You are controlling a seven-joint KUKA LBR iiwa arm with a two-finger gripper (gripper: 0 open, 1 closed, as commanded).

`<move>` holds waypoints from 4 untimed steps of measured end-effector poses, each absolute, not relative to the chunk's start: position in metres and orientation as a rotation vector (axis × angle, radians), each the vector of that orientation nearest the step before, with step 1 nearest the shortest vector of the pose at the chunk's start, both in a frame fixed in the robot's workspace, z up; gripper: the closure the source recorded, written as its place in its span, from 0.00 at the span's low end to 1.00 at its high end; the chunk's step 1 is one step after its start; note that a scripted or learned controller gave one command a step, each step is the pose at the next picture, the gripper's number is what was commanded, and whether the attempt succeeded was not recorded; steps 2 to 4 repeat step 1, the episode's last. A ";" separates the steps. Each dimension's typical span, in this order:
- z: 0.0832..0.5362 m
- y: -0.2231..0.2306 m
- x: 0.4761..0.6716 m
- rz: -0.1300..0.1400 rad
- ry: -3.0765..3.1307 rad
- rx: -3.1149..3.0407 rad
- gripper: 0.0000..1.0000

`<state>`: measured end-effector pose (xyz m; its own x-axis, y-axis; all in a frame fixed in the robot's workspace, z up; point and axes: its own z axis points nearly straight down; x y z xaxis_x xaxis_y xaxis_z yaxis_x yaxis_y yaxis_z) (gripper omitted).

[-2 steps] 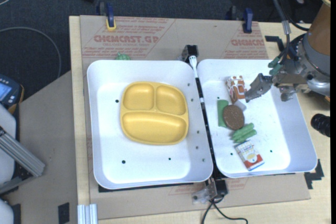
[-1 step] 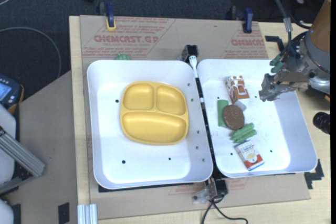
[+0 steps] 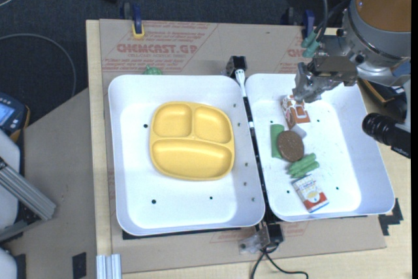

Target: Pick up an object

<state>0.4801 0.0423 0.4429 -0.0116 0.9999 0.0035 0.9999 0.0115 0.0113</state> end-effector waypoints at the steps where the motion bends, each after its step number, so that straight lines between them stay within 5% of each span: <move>1: 0.435 0.073 0.479 -0.002 2.228 2.218 1.00; 4: 0.435 0.073 0.479 -0.002 2.228 2.218 1.00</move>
